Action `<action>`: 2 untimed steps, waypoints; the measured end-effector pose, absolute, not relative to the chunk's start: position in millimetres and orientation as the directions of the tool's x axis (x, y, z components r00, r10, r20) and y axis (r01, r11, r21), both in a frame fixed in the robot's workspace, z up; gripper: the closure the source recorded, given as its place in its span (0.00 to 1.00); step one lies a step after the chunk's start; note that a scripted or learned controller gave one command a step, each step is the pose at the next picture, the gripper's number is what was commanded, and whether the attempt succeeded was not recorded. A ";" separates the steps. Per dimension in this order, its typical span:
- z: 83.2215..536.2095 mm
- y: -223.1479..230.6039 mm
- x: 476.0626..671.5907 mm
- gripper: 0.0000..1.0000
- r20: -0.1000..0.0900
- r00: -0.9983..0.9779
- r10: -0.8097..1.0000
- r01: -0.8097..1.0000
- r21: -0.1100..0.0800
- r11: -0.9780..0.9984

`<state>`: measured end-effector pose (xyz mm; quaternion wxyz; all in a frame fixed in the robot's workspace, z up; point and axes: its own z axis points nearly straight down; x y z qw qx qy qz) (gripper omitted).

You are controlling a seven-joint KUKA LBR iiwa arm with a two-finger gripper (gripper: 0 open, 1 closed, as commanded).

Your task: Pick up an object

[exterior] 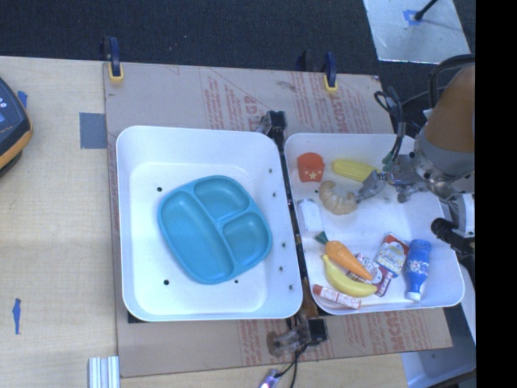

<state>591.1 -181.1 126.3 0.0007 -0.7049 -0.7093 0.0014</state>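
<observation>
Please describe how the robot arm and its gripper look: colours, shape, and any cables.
The grey KUKA arm with an orange band has a rounded, thick body; the orange section sits above a grey wrist ring. Black cables loop beside it. The small grey metal two-finger gripper is dark and angular, with thin parts. A white and black fitting shows lower on the arm's side.

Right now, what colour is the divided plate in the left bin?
Light blue; the divided plate shows best in the camera view.

Grey arm point(447, 128) low, wrist bent
</observation>
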 end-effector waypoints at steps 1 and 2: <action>150.1 -212.5 540.3 0.00 0.000 -0.003 1.000 1.000 -0.003 0.003; 179.6 -211.6 518.0 0.00 0.001 -0.003 1.000 1.000 -0.004 0.003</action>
